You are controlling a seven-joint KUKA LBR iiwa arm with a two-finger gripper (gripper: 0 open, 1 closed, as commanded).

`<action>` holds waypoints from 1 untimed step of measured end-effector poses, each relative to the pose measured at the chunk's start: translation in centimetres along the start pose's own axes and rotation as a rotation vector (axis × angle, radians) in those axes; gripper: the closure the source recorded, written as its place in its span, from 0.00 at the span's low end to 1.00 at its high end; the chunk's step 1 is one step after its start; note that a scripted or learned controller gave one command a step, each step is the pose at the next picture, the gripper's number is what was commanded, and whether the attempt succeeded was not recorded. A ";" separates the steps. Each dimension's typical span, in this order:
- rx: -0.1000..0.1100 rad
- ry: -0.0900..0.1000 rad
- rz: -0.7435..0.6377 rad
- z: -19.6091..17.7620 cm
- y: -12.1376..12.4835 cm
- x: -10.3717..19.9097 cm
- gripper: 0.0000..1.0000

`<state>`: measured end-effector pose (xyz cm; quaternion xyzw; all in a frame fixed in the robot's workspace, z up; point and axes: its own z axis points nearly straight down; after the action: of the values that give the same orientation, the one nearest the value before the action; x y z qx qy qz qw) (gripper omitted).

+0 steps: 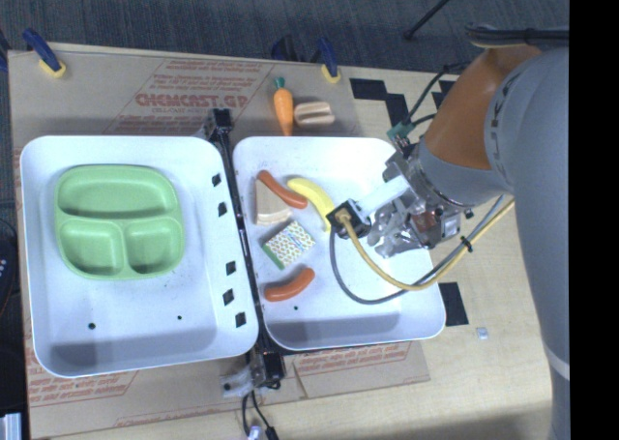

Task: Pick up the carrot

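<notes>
Behind the right white bin [406,317], the small orange plastic carrot [282,109] is lying ungrasped. The end effector [392,231] is hovering well away; open or closed, I cannot tell.

Even, bright overhead light — soft shadows, slightly blurry throughout.

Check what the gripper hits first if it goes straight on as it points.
Probably bare floor of the right bin: the gripper points down and left, short of the banana. Depth is unclear. The carrot lies off that line, outside the bins.
</notes>
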<state>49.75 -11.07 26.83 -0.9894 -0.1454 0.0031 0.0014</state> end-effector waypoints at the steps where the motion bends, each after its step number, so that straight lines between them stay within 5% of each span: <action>1: -0.001 0.003 0.015 -3.7 4.8 3.1 1.00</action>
<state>54.10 -14.80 30.49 -0.9904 -0.1380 0.0014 0.0013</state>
